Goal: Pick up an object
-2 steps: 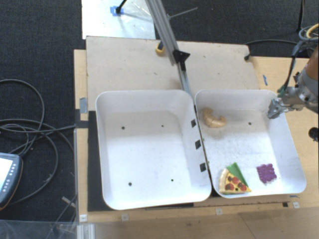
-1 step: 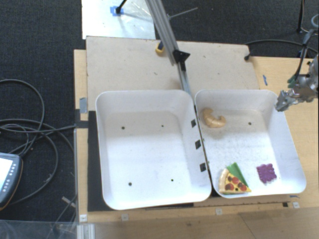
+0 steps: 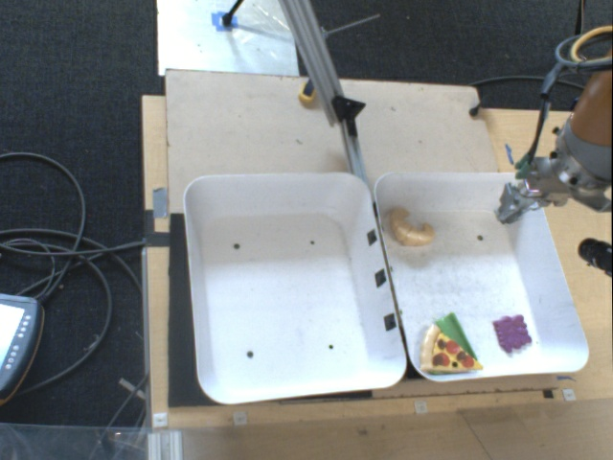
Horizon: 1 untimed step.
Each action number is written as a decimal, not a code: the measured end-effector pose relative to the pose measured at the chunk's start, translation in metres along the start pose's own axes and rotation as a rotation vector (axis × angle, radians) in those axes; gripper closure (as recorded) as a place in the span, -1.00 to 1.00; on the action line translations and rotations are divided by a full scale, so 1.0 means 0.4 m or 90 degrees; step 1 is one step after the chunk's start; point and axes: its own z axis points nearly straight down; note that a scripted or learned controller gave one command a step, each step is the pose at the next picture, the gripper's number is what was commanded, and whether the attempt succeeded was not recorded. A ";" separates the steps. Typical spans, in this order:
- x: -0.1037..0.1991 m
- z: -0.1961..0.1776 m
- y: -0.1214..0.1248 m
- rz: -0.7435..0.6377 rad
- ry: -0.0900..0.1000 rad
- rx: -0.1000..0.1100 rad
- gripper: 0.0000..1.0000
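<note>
A wooden bench [image 3: 249, 123] is seen bearing two white bins; three objects lie in the right bin [image 3: 551, 257]. The croissant [image 3: 409, 229] is placed well left of the gripper [image 3: 510, 206], its long axis roughly crosswise. Whether the gripper is spread cannot be told; nothing is visibly held.

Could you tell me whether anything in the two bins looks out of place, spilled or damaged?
Nothing stands out. The croissant, pizza slice and purple grapes lie apart and intact in the right bin, with the gripper above its far right corner.
</note>
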 end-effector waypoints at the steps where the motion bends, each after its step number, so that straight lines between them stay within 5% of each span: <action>1: 0.144 -0.006 -0.011 -0.001 0.000 -0.001 1.00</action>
